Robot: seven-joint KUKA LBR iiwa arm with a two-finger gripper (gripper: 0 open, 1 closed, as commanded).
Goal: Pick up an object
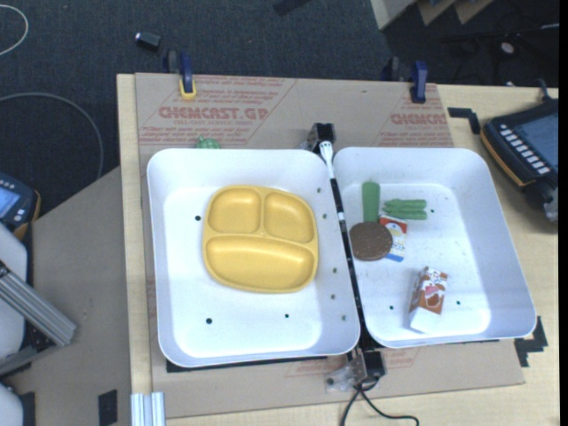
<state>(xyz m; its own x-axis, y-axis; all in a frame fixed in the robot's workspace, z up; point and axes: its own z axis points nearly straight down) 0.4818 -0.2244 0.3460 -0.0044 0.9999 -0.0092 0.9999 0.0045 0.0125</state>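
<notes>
The right bin (497,247) holds several small objects. A green stick-shaped piece (371,201) stands lengthwise near the bin's left side, and a green pea-pod-like toy (405,209) lies beside it. A brown round disc (369,240) rests below them, partly covering a small red, white and blue packet (395,232). A small red-brown and white carton (428,298) lies tilted toward the bin's front. The left bin (177,309) carries a yellow divided plate (261,237) with three compartments.
The two bins sit on a cardboard sheet (222,109) clamped at the back by two blue-and-yellow clamps (185,74). A tablet-like device (528,145) lies at the right edge. A tiny green item (208,144) rests behind the left bin.
</notes>
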